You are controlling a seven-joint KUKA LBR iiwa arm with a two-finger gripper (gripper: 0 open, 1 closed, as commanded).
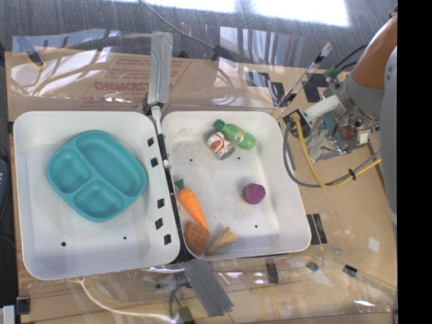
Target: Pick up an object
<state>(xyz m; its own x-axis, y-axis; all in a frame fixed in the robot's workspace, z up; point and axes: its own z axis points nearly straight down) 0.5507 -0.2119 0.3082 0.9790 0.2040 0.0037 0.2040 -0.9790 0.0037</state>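
Purple ball in right bin, well left of claw.

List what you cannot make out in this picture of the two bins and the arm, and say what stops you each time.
- Gripper, camera view: its tip is lost among cables and brackets, so its state is unclear.
- Small can: label print too small to read.
- Waffle: its lower edge is hidden by the bin's rim.
- Arm: cut off by the right edge.
- Cardboard lettering: blurred by glare on the plastic sheet.
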